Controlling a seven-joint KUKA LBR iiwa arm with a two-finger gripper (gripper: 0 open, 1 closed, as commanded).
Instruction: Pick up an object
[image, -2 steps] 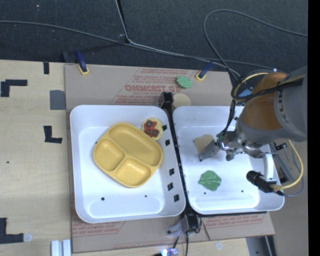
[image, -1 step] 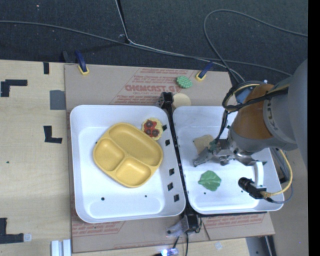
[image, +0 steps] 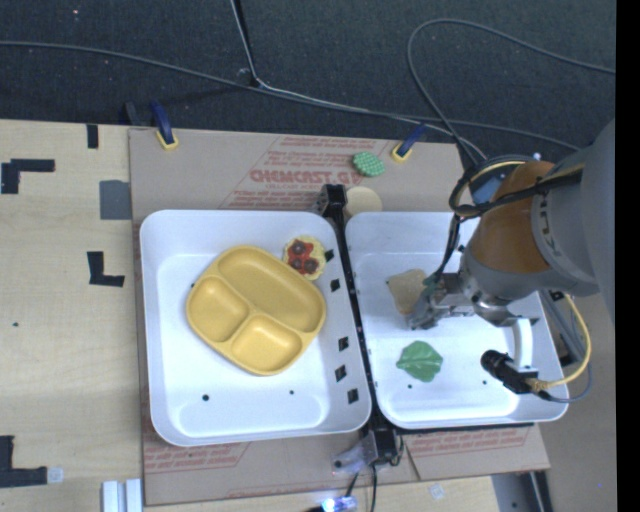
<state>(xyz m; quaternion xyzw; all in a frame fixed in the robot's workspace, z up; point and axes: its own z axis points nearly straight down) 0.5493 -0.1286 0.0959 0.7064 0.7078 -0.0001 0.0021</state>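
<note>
Green leaf (image: 420, 360): lies flat in the right bin (image: 400, 405), at about five o'clock; soft, crinkled, untouched.
Gripper (image: 425, 310): low in the right bin, tip beside the tan piece (image: 405, 290); how wide it stands, I cannot tell.
Tan piece: flat, beige, at the gripper's ten o'clock.
Risk: thin flat things may slip out as the grip closes.
Yellow tray (image: 255, 310): left bin, nine o'clock.
Round cookie (image: 302, 256): beyond it.

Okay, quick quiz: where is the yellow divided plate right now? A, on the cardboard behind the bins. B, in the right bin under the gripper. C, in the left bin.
C: the yellow divided plate lies flat in the left bin, while the gripper works in the right bin.
</note>
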